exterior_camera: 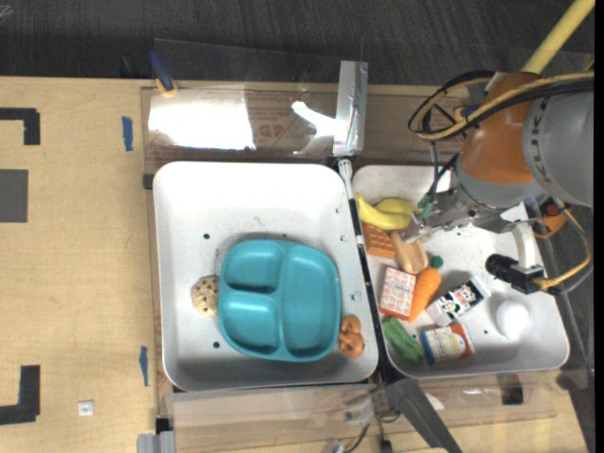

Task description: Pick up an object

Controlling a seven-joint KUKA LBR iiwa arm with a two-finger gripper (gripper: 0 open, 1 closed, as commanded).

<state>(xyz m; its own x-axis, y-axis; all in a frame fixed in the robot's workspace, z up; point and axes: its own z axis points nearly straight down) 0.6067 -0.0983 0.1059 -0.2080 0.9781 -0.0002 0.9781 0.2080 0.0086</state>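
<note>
Two white bins sit side by side on the bench: the left bin (179, 253) holds one teal divided plate (280, 297), one cookie (205, 294) and one small orange item (351, 336). The right bin (538, 347) holds a cluster with one banana (385, 212), one carrot (425, 291), a red-and-white card (398, 292) and a small can (444, 343). The gripper (432, 208) hangs just right of the banana, near it; whether it is open cannot be told
</note>
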